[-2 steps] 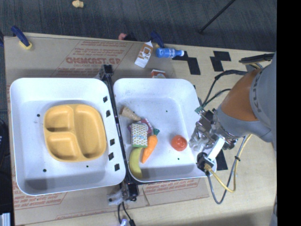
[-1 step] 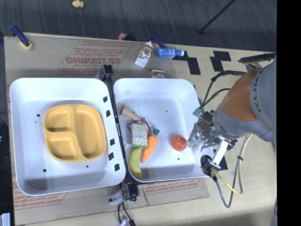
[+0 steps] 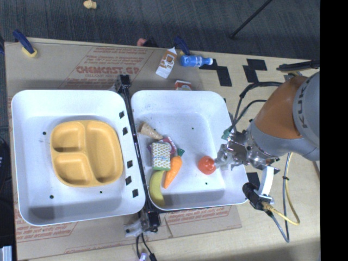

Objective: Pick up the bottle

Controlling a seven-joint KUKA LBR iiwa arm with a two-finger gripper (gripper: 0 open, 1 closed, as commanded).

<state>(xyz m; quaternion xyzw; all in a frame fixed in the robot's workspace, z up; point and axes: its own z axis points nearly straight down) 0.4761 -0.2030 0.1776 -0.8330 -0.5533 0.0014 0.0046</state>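
A small blue bottle lies on its side on the bench behind the right bin, outside both bins. My gripper hangs low at the right bin's right wall, right beside a red tomato-like ball. It is far from the bottle, toward the bin's near right corner. Nothing shows between the gripper and the ball.
In the right bin lie an ice-cream cone, a green checkered packet, a carrot and a banana. The left bin holds a yellow divided plate. A small carton lies left of the bottle.
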